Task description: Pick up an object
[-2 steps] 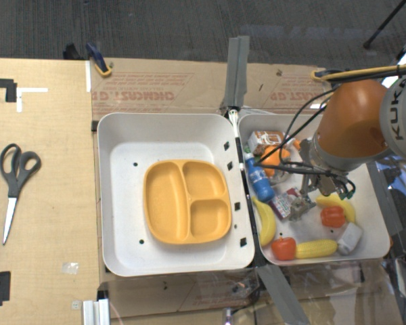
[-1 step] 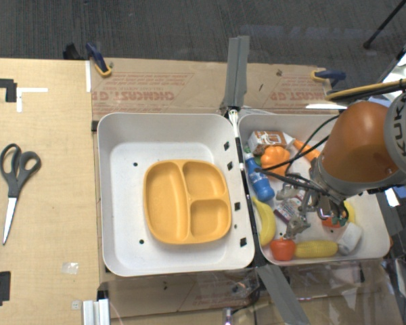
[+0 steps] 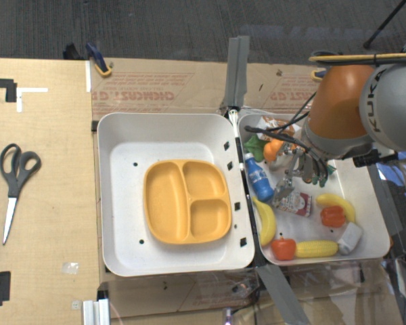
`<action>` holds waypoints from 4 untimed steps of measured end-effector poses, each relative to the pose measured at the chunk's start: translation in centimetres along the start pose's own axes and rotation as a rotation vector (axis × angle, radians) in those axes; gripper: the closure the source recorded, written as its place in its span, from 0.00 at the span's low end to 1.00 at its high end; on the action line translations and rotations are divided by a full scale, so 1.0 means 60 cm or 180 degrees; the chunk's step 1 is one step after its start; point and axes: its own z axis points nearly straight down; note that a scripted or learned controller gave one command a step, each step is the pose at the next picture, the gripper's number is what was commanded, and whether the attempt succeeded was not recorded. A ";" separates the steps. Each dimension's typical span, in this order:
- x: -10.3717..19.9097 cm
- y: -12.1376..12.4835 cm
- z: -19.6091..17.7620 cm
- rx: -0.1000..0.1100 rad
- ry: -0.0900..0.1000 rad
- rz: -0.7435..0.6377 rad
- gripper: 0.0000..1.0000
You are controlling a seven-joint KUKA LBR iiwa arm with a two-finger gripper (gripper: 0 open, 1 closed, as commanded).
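We note the gripper (image 3: 286, 185) lowered into the right bin (image 3: 373, 246), its tip just above a small red and white packet (image 3: 299, 204) near the bin's middle. Whether the fingers are spread or pressed together we cannot tell; the wrist and cabling blur that area, and nothing is seen pinched between them. The likely target, in our judgement, is the packet or the blue bottle (image 3: 259, 179) lying just beside it toward the left wall. Other items crowd the same bin: a banana (image 3: 265, 222) at the left wall, a tomato (image 3: 283, 248) and a corn cob (image 3: 316, 249) along the near edge, a red pepper (image 3: 332, 216) and a second banana (image 3: 344, 203) to the right. The left bin (image 3: 115, 202) carries a yellow divided plate (image 3: 187, 201). The risks we see: the flat packet may slip under the tips, and the bottle could roll or be struck on closing because items lie so near.
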 end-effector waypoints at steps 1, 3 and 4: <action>0.131 -0.059 -0.001 -0.0007 -0.0068 0.0550 0.00; -0.028 -0.007 -0.009 0.0006 -0.0094 0.1648 0.00; -0.102 0.005 -0.009 -0.0020 -0.0079 0.1858 0.00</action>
